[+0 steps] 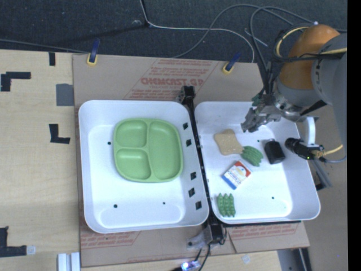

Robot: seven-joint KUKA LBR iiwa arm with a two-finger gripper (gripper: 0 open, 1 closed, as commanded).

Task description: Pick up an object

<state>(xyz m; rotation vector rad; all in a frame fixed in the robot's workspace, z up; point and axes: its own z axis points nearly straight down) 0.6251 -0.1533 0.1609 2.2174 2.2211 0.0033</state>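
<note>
Arm (307,66) reaching from right; claw (252,123) above right bin (293,199)

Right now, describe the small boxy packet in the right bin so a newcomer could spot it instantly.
Start at the right bin, across the divider from the green plate. Near its middle, below the tan sponge, lies the small packet, tilted. It is the one white item with blue and red print; its neighbours are plain green, tan or black.

The wooden bench (34,168) is carrying a cardboard sheet (169,78). Two white bins, the left bin (93,202) and the right bin (282,199), are lying side by side on it.
</note>
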